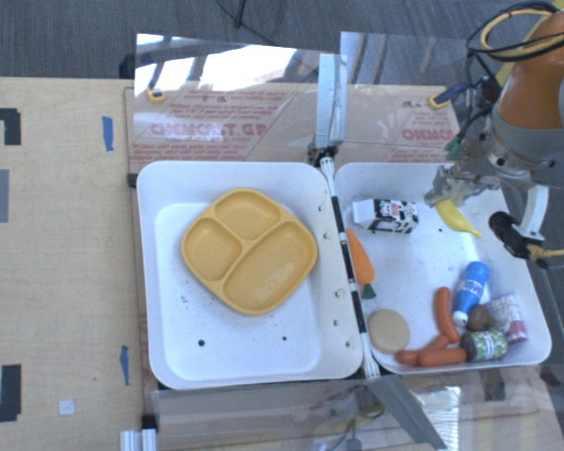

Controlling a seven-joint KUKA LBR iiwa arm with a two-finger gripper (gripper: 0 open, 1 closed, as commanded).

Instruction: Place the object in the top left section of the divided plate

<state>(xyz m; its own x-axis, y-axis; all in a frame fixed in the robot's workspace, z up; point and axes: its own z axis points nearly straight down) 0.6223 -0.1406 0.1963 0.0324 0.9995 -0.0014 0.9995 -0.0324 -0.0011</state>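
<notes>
A yellow divided plate (250, 249) lies in the left bin (169, 336). Its three sections hold nothing. My gripper (448, 191) hangs over the back of the right bin (531, 346), just above a small yellow banana (458, 220). The banana's upper end is right beneath the gripper, and I cannot tell whether they touch. A black and white milk carton (385, 215) lies just left of the gripper.
The right bin also holds an orange carrot (360, 256) along the divider, a round tan cookie (389, 329), red sausages (442, 318), a blue bottle (470, 287), a green can (486, 345) and a wrapped item (509, 316). Clear panels stand behind both bins.
</notes>
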